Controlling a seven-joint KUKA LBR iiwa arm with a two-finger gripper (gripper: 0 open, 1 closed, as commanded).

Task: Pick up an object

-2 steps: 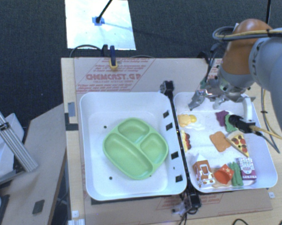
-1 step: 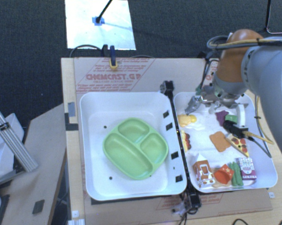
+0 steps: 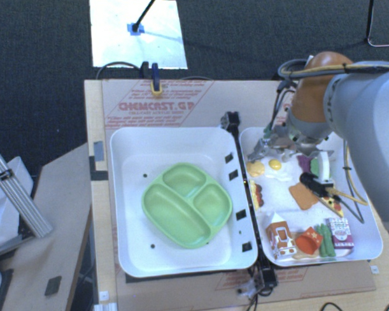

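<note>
My gripper hangs low over the back left corner of the right bin, with the grey arm and its orange band behind it. Just in front of it lies a white fried egg toy with a yellow yolk, and a second yellow piece sits to the egg's left. I see nothing clearly held by the gripper. Several other toy foods fill this bin: a brown toast slice, a red and white strip, an orange and white carton, a red pepper, a green vegetable and a red and white box.
The left bin holds a green divided plate. A black clip strip runs along the wall between the two bins. A purple piece and a green and white piece lie under the arm.
</note>
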